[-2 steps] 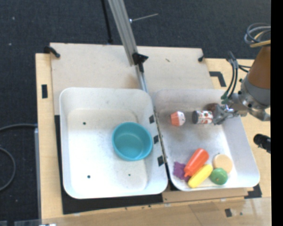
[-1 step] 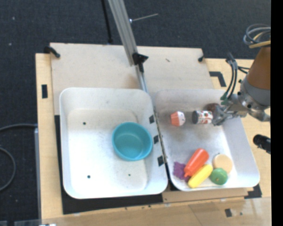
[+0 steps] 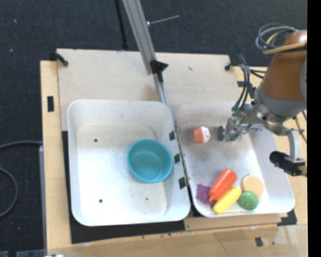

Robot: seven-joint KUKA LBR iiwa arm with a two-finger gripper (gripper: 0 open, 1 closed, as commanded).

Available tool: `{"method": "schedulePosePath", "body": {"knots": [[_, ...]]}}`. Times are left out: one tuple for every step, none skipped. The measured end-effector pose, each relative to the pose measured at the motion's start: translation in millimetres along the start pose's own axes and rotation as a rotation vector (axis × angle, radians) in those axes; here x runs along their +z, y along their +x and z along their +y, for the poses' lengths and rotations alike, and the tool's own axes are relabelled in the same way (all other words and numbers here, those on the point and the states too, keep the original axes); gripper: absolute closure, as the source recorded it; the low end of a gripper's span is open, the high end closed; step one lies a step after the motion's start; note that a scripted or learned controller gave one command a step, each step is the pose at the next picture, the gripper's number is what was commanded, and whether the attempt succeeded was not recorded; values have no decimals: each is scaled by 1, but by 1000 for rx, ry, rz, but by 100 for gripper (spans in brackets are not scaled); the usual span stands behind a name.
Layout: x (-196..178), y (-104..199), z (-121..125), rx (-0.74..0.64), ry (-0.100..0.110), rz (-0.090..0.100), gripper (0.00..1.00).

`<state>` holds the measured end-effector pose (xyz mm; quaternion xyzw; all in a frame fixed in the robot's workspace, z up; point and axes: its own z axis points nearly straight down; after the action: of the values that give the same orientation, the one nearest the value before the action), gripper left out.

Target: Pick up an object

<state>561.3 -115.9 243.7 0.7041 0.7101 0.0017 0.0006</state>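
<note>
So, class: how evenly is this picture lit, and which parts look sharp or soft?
Camera view: lighting is flat and even, with faint shadows beside the blue bowl and the toys; the white bins are bright but keep their specks, so little glare; the gripper and the small orange-and-white toy look slightly soft; the dark floor holds little detail.

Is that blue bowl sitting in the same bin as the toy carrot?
No, the blue bowl lies in the left bin, while the orange carrot lies in the right bin.
</note>
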Motion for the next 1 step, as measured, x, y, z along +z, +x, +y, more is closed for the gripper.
{"method": "schedulePosePath", "body": {"knots": [[-9, 53, 3, -1, -1, 0, 100]]}}
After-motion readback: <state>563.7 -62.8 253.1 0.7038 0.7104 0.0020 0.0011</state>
